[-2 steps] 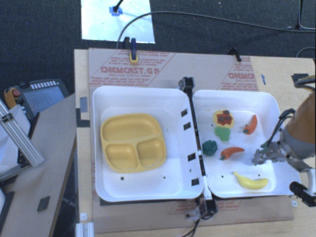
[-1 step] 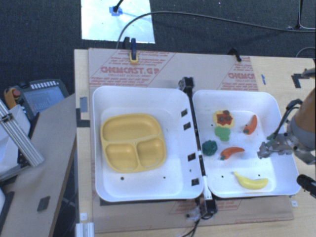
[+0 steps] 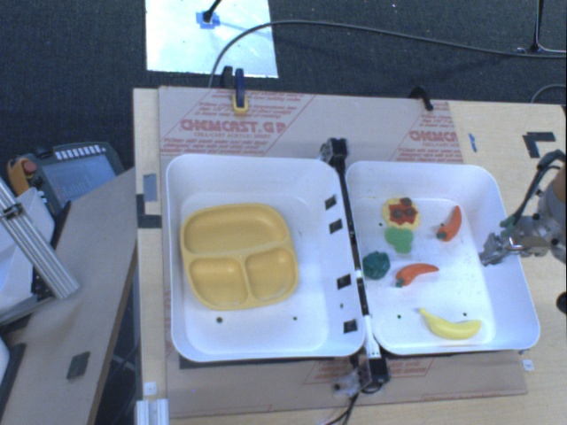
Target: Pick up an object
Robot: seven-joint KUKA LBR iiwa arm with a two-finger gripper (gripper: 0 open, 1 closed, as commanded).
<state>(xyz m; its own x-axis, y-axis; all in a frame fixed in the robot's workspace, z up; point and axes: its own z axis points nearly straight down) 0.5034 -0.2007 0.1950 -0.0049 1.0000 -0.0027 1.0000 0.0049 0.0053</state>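
Your gripper sits at the right rim of the right bin, low over the wall, and from this angle I can't tell whether it is spread or closed; the tip is small and blurred. Nothing shows between its tips, so treat it as empty.

Your candidates all lie in that right bin: a banana near the front, an orange carrot in the middle, a green broccoli piece by the divider, a red chili further back, and a yellow-and-red toy touching a light green piece. The left bin holds a yellow divided tray.

Watch the risks. The gripper is well apart from every toy and right beside the bin wall, so a straight descent here would likely close on bare floor or clip the rim. The banana and carrot look smooth and rounded; a pinch off their middle could squirt them sideways. The yellow-and-red toy and its green neighbour touch, so a grab there may nudge both or catch two.

For writing: the brown sheet under the bins reads "CHEMCAST" in red, with "GP" after it I think, repeated at the upper right, where it is partly cut off.
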